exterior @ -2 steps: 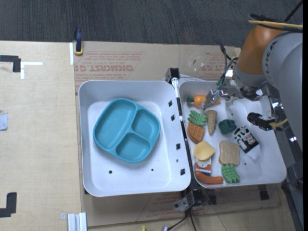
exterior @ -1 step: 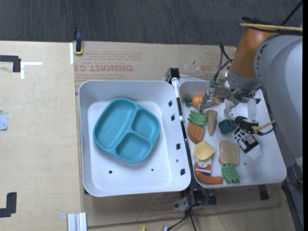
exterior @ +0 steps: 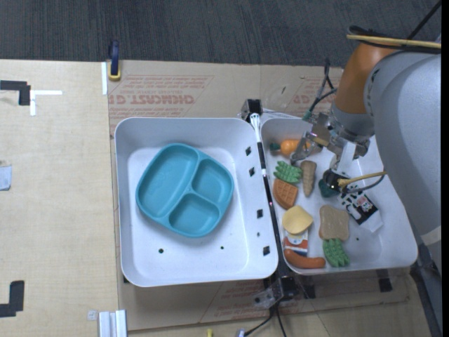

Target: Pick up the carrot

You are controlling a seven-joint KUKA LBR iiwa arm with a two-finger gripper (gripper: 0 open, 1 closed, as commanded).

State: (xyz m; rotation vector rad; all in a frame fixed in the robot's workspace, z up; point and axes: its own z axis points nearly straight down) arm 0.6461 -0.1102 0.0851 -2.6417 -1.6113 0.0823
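Starting at the left bin, a teal divided plate lies inside. The right bin holds toy foods; the small orange carrot lies at its far-left corner. It looks light, rigid, smooth plastic; gripping its middle seems best. The gripper hovers just beside it.

My bench is a pale, light-wood surface. A flat brown cardboard sheet with red printed lettering lies on it, and on that sheet sit my two shallow white plastic bins, side by side and touching along their inner edges. The left bin is the larger in view; the right bin lies under my arm. Near the cardboard's far left corner lies a small blue and yellow clamp. Black brackets sit on the bench's left side.
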